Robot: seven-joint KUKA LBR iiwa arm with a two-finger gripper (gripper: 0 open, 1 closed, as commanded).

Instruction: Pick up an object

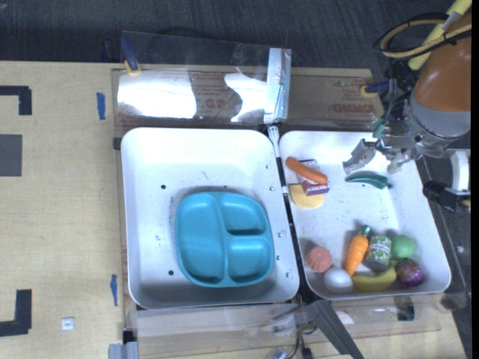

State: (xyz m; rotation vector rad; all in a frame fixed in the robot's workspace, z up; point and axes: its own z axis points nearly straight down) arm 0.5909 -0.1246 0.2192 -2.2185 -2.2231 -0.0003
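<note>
My gripper [372,163] hangs over the upper right part of the right bin [430,223], its two grey fingers spread apart and open. A dark green pod [368,178] lies just under the fingertips, on the bin floor as far as I can tell, and nothing is clamped between them. Left of it lie an orange-red sausage [307,172], a small purple block [315,190] and a yellow disc [301,197]. Along the near edge sit a pink disc [319,258], a white egg [337,279], a carrot [357,251], a banana [376,280], a green can [379,249], a green apple [404,245] and a purple onion [411,273].
The left bin [150,170] holds a blue divided plate [224,238]. A clear plastic panel [198,88] stands behind the left bin. The arm's orange band [443,81] and yellow cables [408,40] are at the upper right. The middle of the right bin floor is bare.
</note>
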